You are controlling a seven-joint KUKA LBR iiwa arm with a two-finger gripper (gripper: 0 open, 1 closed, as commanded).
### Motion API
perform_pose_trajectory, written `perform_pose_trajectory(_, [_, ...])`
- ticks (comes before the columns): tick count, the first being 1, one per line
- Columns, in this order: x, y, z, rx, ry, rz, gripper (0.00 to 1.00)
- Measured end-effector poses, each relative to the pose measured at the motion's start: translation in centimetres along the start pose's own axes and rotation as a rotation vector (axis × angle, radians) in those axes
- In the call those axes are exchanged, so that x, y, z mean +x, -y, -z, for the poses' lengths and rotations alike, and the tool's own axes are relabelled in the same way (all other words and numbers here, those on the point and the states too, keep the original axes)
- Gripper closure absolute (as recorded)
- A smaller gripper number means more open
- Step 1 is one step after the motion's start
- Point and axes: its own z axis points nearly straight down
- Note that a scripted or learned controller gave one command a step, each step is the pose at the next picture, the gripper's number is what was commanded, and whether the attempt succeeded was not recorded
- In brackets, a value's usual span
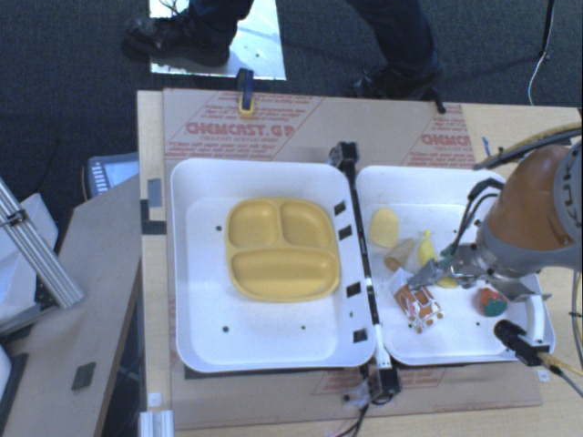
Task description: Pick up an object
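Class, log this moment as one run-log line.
end effector: over right bin | nearest: orange-and-white item | grasp: unconfirmed | yellow tray: left bin

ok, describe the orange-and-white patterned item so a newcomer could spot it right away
Start at the right-hand white bin, the one the arm reaches into. Near its front left part, close to the divider between the bins, lies a small blocky item with an orange-and-white pattern, just below the gripper. Its neighbours are plain: a pale yellow egg shape, a tan piece, and a red-and-green item further right.
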Motion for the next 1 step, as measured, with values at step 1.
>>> perform_pose_trajectory(1, [-0.05, -0.45, -0.27, -0.01, 0.003, 0.001, 0.0])
